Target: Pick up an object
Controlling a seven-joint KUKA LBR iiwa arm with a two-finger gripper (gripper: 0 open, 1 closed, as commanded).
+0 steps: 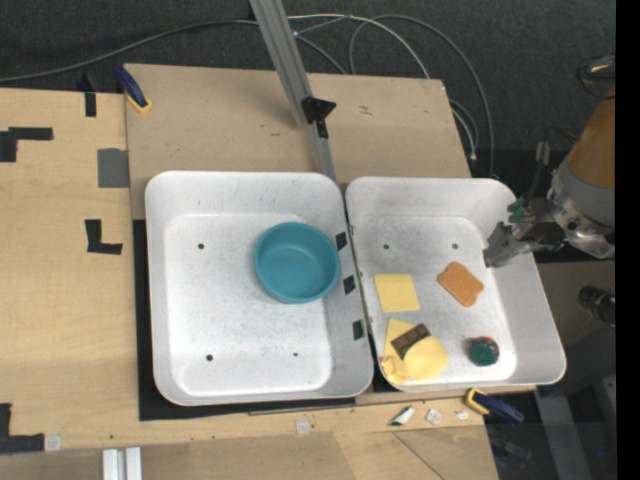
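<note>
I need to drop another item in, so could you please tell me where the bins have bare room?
Left bin: bare floor all round the blue bowl. Right bin: free along its far wall; crowded near the front with yellow square, orange piece and green ball.

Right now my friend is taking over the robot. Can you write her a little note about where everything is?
Gripper: over the right bin's right edge, holding nothing.
Right bin: orange piece closest to the gripper, yellow square, yellow lump with a brown bit on top, small green and red thing.
Left bin: blue bowl.
Done: nothing lifted.
Left: pick one thing up; the orange piece looks easiest.
</note>
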